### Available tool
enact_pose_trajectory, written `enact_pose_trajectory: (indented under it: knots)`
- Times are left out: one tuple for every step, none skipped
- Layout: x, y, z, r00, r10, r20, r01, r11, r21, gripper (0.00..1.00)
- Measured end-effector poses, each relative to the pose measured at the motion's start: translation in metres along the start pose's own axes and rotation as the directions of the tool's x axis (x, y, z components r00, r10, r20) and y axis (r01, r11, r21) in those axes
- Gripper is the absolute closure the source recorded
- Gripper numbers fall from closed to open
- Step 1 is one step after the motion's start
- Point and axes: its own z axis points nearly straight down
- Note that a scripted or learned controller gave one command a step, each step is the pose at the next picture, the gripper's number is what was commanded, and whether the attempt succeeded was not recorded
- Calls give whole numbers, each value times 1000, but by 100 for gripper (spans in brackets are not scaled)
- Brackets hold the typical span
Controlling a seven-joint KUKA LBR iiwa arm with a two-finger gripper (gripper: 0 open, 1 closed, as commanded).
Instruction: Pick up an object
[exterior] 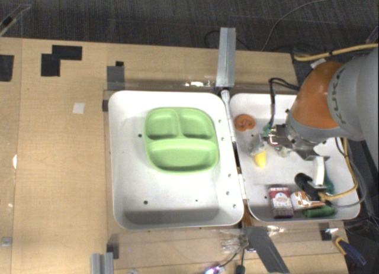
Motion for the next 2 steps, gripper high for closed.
enact_pose_trajectory:
  knots:
    - [3, 3, -12, 1000, -2, -5, 2, 1000, -5, 100]
    - [57, -41, -141, 999, -44, -2, 44, 999, 13, 100]
